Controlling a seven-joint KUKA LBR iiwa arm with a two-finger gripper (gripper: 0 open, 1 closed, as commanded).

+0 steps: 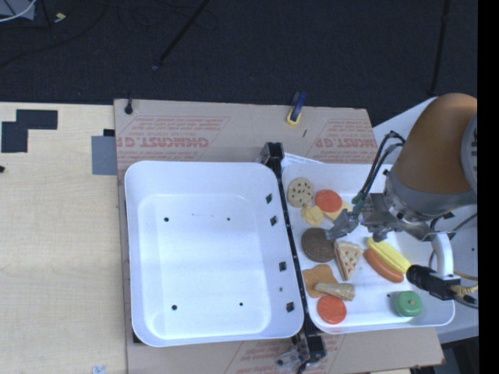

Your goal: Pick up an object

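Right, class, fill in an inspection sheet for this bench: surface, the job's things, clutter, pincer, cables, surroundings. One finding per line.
Surface: two white bins on cardboard; left bin bare inside, right bin holds toy food.
Job's things: cookie, tomato slice, brown patty, sandwich wedge, corn, sausage, green piece.
Clutter: nothing seen.
Pincer: low over the food pile; grip state cannot be told.
Cables: black cable along the arm.
Surroundings: blue-yellow clamp, dark floor behind.

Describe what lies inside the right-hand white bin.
The right bin holds toy foods: a cracker, tomato slices, a brown patty, a sandwich wedge, corn, a sausage. The arm covers its far corner.
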